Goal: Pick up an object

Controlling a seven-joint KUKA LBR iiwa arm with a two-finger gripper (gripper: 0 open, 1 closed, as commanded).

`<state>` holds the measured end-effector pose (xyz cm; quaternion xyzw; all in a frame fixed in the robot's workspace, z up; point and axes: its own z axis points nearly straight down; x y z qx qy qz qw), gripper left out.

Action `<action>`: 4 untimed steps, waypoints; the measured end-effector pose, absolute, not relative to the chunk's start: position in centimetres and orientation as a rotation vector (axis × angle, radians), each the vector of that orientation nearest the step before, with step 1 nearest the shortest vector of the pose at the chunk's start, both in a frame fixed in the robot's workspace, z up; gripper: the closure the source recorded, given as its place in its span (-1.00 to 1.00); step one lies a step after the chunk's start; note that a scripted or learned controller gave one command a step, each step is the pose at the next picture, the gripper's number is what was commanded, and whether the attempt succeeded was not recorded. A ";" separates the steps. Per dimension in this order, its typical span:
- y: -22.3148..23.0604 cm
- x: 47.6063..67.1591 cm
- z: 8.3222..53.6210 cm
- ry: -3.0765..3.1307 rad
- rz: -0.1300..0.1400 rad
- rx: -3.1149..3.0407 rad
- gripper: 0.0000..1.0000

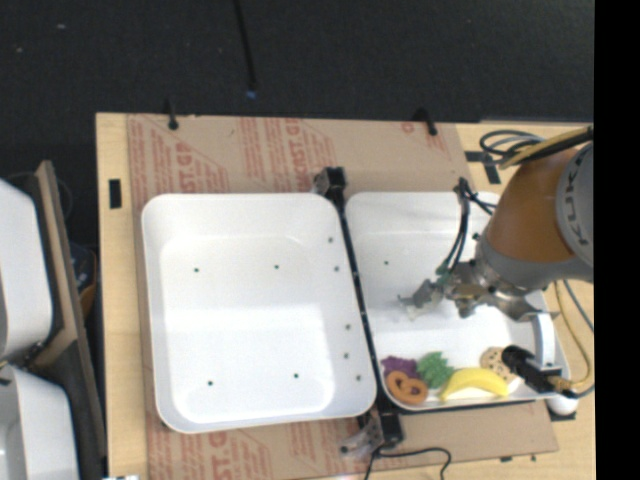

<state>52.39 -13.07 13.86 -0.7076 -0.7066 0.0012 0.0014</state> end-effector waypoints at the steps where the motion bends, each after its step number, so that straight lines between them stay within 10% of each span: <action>1: -13.1 52.5 15.1 -2.220 -0.002 -2.224 1.00; 4: -8.1 54.1 24.6 -2.226 -0.002 -2.218 1.00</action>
